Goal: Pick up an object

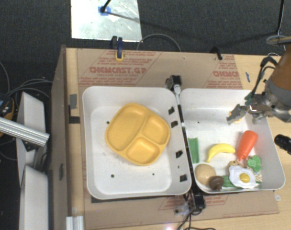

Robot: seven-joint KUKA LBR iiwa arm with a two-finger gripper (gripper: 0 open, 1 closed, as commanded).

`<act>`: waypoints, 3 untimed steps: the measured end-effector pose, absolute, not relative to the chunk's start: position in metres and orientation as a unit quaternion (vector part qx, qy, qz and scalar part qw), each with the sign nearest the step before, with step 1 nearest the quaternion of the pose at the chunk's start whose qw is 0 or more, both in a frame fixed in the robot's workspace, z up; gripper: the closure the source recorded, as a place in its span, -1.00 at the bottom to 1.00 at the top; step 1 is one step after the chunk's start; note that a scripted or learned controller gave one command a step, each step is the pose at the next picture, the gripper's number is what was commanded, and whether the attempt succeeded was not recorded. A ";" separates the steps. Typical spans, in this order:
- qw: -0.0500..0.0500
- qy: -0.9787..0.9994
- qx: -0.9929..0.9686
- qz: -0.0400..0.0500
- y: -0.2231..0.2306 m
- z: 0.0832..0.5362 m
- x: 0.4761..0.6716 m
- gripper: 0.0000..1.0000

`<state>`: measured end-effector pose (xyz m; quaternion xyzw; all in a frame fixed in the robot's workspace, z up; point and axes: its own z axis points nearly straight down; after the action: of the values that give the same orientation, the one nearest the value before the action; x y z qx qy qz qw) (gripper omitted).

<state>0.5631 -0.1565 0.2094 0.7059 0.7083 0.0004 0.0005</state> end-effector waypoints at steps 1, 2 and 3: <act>0.002 0.709 0.705 0.001 -0.194 0.102 0.560 -1.00; 0.004 0.710 0.705 0.002 -0.206 0.085 0.631 -1.00; 0.003 0.710 0.705 0.002 -0.206 0.097 0.629 1.00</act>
<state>0.6294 -0.2064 0.0966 0.7046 0.7096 0.0017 0.0035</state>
